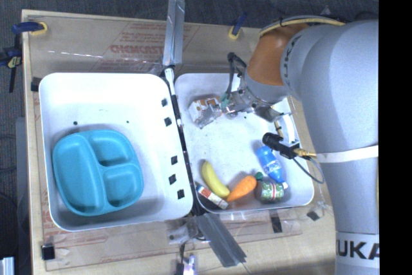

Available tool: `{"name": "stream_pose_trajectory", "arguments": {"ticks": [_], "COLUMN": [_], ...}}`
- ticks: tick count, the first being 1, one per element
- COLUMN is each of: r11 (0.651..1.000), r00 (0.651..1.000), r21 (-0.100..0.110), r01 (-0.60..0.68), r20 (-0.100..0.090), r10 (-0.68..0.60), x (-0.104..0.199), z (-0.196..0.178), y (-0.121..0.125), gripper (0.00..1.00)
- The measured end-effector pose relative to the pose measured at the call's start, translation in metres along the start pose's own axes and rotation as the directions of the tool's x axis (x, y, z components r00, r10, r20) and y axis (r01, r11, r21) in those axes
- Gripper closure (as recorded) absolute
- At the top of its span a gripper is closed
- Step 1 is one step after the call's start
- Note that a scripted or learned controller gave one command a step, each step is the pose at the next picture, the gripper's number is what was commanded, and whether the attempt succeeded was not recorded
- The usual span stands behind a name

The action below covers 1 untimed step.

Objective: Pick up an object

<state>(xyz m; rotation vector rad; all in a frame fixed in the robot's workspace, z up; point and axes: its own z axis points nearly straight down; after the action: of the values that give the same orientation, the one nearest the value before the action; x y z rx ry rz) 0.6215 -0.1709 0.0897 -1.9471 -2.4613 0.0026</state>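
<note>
Yellow banana lies in right bin, front-left area, long axis diagonal, beside carrot. Gripper low over bin's rear; finger state: cannot tell.

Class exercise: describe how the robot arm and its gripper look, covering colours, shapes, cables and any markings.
The arm is a thick, rounded grey tube with an orange band above the wrist and dark letters "UKA" near its base. The gripper is small, metallic and pale. Black cables run beside the wrist.
</note>
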Motion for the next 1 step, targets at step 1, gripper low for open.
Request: {"name": "stream_pose_trajectory", "arguments": {"ticks": [1], "r11": [1.000], "r00": [1.000], "r21": [0.012], "r01": [0.020], "r20": [0.001], "r10": [-0.020], "x": [0.0067], "z": [-0.0027], "y": [0.0352], "gripper": [0.00]}}
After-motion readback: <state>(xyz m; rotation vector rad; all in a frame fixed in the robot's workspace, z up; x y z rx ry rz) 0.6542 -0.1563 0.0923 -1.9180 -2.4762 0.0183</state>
